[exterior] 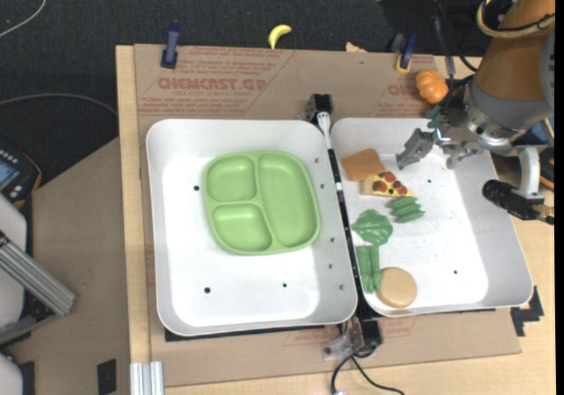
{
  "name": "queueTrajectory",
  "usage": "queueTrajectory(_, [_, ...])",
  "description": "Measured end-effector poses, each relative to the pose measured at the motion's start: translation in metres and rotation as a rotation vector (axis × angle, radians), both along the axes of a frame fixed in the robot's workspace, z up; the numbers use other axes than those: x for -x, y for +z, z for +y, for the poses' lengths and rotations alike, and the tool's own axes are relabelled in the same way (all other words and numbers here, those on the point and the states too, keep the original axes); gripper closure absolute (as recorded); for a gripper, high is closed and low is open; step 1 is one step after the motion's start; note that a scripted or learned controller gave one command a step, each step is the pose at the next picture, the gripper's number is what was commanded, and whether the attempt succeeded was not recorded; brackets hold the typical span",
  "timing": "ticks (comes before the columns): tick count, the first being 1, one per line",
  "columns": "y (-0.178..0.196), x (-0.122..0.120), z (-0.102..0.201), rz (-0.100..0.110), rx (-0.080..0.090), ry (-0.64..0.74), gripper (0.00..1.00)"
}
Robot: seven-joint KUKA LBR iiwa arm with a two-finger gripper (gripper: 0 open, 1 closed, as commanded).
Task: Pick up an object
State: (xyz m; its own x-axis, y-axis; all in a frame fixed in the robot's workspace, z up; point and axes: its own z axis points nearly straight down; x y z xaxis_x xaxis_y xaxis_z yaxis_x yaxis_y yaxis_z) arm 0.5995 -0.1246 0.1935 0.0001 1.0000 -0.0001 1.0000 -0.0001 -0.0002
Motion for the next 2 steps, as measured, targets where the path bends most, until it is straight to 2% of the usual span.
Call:
queueTrajectory(1, [-0.114, 0.033, 0.023, 0.006, -0.002, -0.001, 0.0])
queueTrajectory(2, [-0.108, -0.007, 0.032, -0.005, 0.001, 0.003, 0.0])
